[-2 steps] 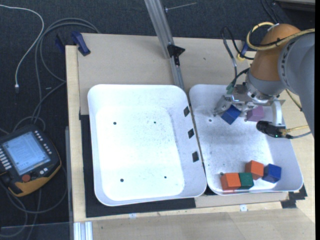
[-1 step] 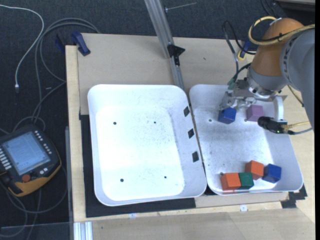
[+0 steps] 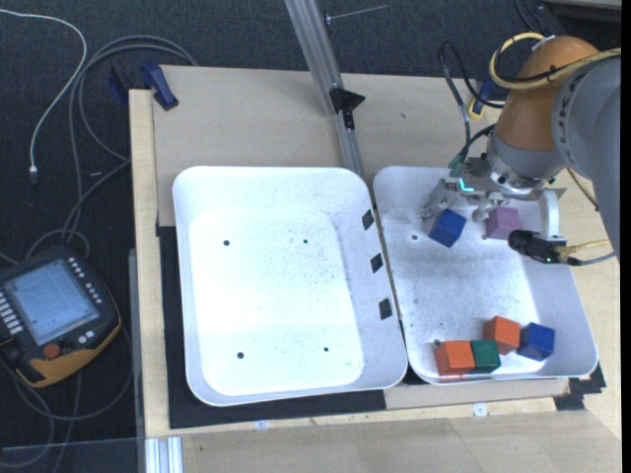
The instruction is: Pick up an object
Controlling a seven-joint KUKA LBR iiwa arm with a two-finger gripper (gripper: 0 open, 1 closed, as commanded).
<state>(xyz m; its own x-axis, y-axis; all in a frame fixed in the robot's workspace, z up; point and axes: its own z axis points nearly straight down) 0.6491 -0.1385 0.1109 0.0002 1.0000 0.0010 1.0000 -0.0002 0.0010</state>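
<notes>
Speckled white bin (image 3: 552,294), blue cube (image 3: 447,228) beside metal end effector (image 3: 463,208)

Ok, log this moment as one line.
arm: over right bin | gripper: beside blue cube and pink block, far end | near end: four blocks

four blocks (image 3: 490,346) in right bin (image 3: 463,284) (front edge)

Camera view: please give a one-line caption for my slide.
Arm's hand low in the right bin, between a blue block and a pink block.
</notes>
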